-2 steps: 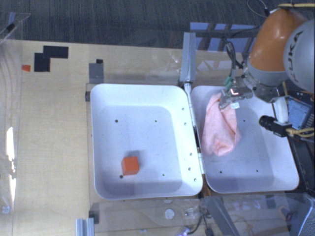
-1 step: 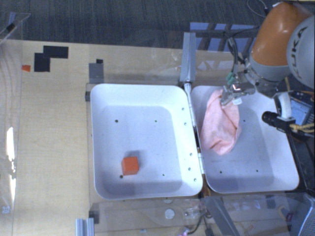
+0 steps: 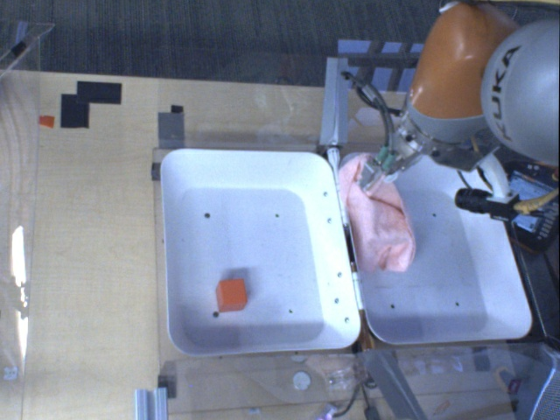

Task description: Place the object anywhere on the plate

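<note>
Orange block point(image 3: 232, 295): small cube-ish thing sitting flat on the floor of the left bin, toward the bin's near-left part. Nothing is touching it, and it's well apart from the arm.

Pink cloth point(image 3: 380, 217): crumpled soft lump in the right bin, bunched against that bin's left wall right by the seam between the two bins. Its upper end rises toward the gripper, and the rest trails down toward the bin's middle.

Plate: honestly can't pick one out anywhere on the bench.

Gripper point(image 3: 378, 172): sits right at the top end of the pink cloth, pointing down and to the left. It looks like it's touching the cloth, maybe pinching a bit of it, but the tips are too small and blurry, so I can't tell how it's set or whether anything's really gripped.

Arm point(image 3: 472, 68): comes in from the right, with the orange band and grey housing hanging over the back-right corner of the right bin. Cables run along it.

Left bin point(image 3: 188, 234): shallow white tray with a few dark dots on its floor.

Right bin point(image 3: 472, 313): same kind of tray, butted up against the left one.

Bench point(image 3: 87, 261): light wood-coloured top, with black block-shaped marks point(image 3: 87, 101) and a tiny orange square point(image 3: 46, 122) near the far-left corner.
</note>
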Controlling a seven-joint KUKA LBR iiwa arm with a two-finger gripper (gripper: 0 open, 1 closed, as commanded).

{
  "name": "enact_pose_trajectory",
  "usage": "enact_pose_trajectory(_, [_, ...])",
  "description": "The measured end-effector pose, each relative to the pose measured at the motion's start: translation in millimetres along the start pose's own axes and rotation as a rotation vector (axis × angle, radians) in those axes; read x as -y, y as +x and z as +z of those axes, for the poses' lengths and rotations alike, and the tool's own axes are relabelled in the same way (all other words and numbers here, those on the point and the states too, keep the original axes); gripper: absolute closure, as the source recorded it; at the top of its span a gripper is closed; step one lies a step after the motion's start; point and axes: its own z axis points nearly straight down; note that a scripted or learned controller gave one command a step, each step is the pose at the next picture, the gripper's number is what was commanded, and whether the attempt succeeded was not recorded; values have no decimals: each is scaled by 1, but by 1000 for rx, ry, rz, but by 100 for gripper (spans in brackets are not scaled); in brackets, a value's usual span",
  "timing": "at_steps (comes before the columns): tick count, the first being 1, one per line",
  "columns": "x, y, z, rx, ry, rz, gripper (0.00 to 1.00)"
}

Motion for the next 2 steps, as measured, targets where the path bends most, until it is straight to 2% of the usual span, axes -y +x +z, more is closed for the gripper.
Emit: enact_pose_trajectory(2, [-94, 76, -1, 3, -6, -802, 100])
